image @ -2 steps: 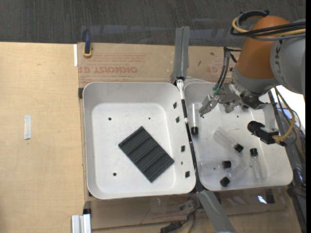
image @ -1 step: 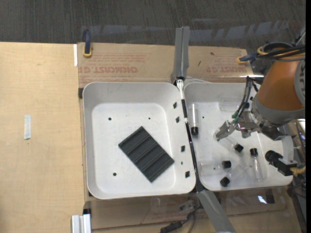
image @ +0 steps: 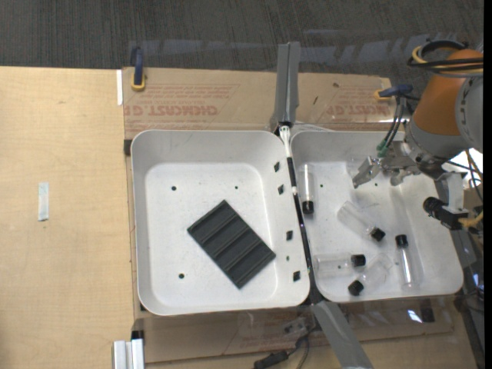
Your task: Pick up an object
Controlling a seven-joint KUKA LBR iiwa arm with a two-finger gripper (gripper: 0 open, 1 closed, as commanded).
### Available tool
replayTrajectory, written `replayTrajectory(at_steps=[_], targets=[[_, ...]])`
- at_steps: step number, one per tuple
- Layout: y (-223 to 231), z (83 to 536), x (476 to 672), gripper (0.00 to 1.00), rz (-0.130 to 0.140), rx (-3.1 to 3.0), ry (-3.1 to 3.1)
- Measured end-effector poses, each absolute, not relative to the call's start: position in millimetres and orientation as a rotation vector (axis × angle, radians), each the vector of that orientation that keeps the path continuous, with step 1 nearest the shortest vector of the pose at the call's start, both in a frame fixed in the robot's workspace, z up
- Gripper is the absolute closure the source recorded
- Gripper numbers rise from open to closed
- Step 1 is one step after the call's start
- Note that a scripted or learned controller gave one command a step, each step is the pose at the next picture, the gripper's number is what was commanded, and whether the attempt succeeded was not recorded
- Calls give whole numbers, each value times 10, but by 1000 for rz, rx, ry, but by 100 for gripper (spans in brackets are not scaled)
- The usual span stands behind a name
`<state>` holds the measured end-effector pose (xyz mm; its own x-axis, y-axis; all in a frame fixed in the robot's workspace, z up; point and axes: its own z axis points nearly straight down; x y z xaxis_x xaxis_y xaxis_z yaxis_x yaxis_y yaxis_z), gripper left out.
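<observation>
White plastic, the left shallow bin point(image: 154, 283) holds a dark ribbed rectangular slab point(image: 231, 244); the right bin point(image: 438, 283) holds several clear black-capped tubes point(image: 307, 191). We see the claw point(image: 374, 167) spread, gripping nothing, above its far end.

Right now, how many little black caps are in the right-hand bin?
5. One by the divider, two mid-bin, two near the front. The arm may hide more.
</observation>
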<state>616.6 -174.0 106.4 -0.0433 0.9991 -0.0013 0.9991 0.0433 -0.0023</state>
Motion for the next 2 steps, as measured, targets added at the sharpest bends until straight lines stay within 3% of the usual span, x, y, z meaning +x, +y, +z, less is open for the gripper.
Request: replayTrajectory(at_steps=[1,2], targets=[[-1476,919,6344,0,2,-2082,-2356],[-2128,907,5148,0,-6,-2097,-2324]])
